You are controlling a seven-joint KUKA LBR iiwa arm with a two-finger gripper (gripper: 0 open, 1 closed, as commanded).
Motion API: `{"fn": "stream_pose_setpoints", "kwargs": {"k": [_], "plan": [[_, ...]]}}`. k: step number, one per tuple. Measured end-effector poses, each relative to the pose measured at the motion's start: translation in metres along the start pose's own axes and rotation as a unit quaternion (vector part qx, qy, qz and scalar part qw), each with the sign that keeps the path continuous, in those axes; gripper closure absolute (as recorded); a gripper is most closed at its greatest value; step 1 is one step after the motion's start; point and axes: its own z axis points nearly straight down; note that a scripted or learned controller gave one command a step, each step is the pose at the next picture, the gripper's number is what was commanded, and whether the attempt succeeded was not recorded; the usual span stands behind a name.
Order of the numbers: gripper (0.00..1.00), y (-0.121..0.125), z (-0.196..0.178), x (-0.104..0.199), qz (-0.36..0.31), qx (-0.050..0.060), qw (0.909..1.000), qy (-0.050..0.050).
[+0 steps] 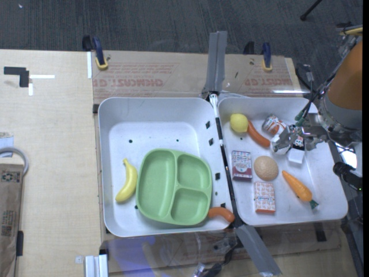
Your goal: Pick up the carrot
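The tool (286,141) hangs over the right bin (337,212) at right of frame; its state cannot be told. The carrot (298,187) lies just below it, lower right.

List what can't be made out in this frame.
- Gripper: camera view, too small and cluttered to tell finger state.
- Orange piece behind the green plate: partly hidden by the bin divider; carrot or not, unclear.
- Box labels: too small to read.
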Motion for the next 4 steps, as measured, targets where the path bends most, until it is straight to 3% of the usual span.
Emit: {"fn": "stream_pose_setpoints", "kwargs": {"k": [1, 2, 3, 4], "plan": [[0.00, -0.056, 0.117, -0.054, 0.007, -0.001, 1.0000, 0.000], [0.00, -0.060, 0.011, -0.045, -0.067, -0.002, 0.9977, -0.001], [0.00, -0.062, 0.095, -0.064, -0.070, -0.001, 0.9975, 0.000], [0.00, -0.062, 0.117, -0.071, -0.070, -0.001, 0.9975, 0.000]]}}
